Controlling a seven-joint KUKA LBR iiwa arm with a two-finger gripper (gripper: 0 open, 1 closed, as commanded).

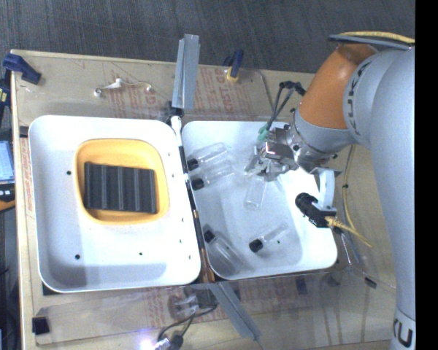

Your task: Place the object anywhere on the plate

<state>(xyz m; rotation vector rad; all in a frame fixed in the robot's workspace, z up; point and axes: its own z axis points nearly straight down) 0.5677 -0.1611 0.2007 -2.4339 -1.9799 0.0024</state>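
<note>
- Pincer (266, 168) hangs over the right bin (317, 257), above a clear bottle (254, 194); grip state I cannot tell.
- Yellow plate (120, 148) sits in the left bin (51, 195), bearing a dark ridged block (121, 188).

plate (120, 149) centre blocked by dark rack (121, 188), rim seemingly free

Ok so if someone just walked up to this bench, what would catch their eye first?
Probably the yellow plate in the left bin, with a dark ridged block lying on it. Next, the big grey arm with its orange band reaching in from the right, its gripper low over the right bin. That bin holds several clear plastic bottles with dark caps, such as one near its front edge.
</note>
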